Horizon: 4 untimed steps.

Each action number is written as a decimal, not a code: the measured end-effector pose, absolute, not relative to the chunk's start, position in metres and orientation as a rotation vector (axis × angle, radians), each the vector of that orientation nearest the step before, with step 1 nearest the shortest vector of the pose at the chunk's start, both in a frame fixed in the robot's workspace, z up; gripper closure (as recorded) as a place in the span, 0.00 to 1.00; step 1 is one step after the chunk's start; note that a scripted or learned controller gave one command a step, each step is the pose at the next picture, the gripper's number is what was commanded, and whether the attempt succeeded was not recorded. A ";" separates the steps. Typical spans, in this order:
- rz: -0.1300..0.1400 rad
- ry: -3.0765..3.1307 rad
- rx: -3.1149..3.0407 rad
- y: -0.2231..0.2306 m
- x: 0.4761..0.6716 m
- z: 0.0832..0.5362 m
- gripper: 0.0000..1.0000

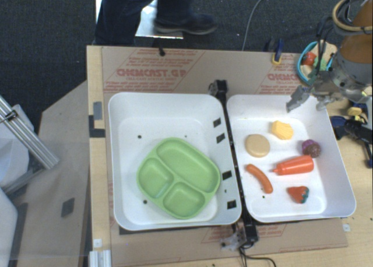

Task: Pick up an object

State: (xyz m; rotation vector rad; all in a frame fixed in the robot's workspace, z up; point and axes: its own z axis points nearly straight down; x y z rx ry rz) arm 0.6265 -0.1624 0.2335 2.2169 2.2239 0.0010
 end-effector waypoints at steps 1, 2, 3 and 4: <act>0.005 2.225 2.210 -0.162 0.628 0.245 1.00; 0.022 2.227 2.194 -0.067 0.648 0.400 1.00; 0.006 2.227 2.205 -0.073 0.646 0.401 1.00; 0.020 2.220 2.201 -0.047 0.667 0.542 1.00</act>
